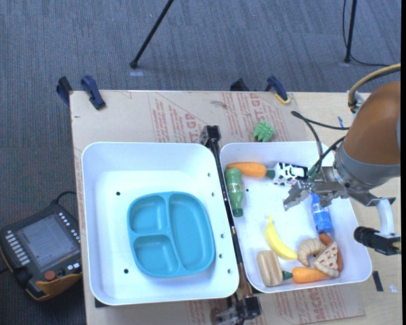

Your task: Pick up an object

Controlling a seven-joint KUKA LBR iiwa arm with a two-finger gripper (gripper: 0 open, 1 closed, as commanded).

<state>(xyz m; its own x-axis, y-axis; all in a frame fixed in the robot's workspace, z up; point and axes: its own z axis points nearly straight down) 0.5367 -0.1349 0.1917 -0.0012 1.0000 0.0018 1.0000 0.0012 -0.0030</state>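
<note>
My gripper (307, 195) hangs open over the right bin (252, 276), with nothing between its fingers. It is just below a black-and-white cow toy (291, 172) and over the top end of a blue bottle (321, 217). Also in this bin are a carrot (247, 170), a green bottle (234, 191), a banana (279, 241), a croissant (310, 249), a pizza slice (329, 258), a tan bread piece (269, 268) and a second carrot (308, 275).
The left bin (101, 181) holds a blue divided plate (170, 233). A small green object (262, 131) lies on the bench behind the right bin. Blue clamps (93, 90) grip the bench's far edge. A teach pendant (40, 249) sits on the floor at the left.
</note>
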